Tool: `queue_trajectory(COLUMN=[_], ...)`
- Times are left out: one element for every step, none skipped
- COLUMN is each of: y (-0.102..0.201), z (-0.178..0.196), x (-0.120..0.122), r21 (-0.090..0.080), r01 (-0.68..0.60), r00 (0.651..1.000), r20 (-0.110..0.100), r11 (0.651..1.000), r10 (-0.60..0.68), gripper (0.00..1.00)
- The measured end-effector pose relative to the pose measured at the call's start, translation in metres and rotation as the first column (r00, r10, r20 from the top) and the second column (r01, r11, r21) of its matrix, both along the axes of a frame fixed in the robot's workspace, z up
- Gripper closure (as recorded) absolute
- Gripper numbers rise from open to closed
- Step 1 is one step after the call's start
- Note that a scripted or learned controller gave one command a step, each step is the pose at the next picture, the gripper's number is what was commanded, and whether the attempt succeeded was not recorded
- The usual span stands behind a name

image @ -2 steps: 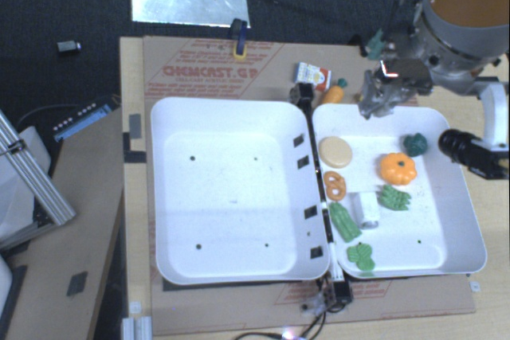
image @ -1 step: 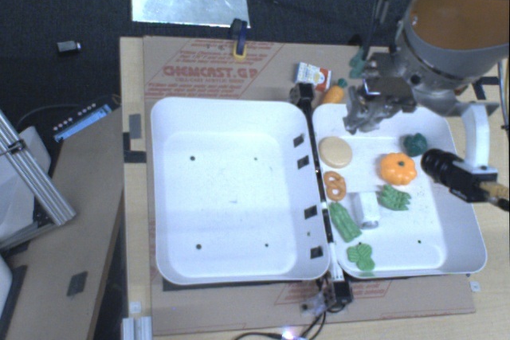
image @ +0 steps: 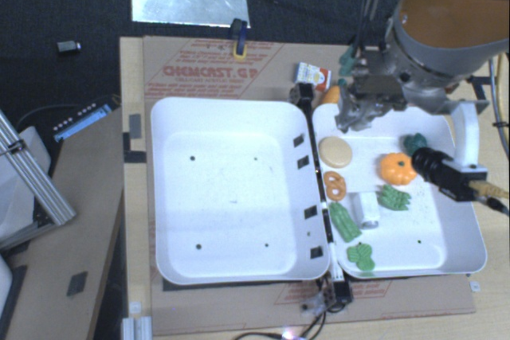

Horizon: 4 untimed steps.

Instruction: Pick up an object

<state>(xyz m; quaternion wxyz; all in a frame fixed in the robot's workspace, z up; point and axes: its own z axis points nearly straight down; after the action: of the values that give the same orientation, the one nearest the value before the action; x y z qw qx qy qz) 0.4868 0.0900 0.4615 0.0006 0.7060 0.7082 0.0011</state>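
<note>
One orange thing (image: pixel 329 96) lies half hidden behind the gripper (image: pixel 351 120).

Left bin (image: pixel 231 195), right bin (image: pixel 430 243) white; pumpkin (image: pixel 396 169) orange; round disc (image: pixel 335 152) tan; pretzel (image: pixel 335 186) brown; long vegetable (image: pixel 345 222) green.

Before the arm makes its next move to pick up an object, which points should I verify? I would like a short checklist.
1. Right white plastic bin holds things to pick: ok.
2. Gripper is over that bin: ok, near its far left corner.
3. Round tan biscuit lies free: ok, apart from the brown pretzel.
4. Orange toy pumpkin lies free: cannot tell, the leafy green toy is very close.
5. Gripper is lined up with the biscuit: not ok, it looks offset toward the far side.
</note>
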Motion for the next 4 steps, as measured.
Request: queue_trajectory(y=[0.013,0.021,0.031,0.039], z=[-0.003,0.014,-0.007,0.021], x=[0.005,0.064,0.003,0.068], r21=[0.000,0.000,-0.001,0.000], r01=[-0.001,0.003,0.000,0.003], r00=[1.000,1.000,1.000,1.000], r20=[0.000,0.003,-0.002,0.003], r11=[1.000,1.000,1.000,1.000], r10=[0.001,-0.003,0.000,-0.003], gripper=[1.00,1.00,1.00,1.00])
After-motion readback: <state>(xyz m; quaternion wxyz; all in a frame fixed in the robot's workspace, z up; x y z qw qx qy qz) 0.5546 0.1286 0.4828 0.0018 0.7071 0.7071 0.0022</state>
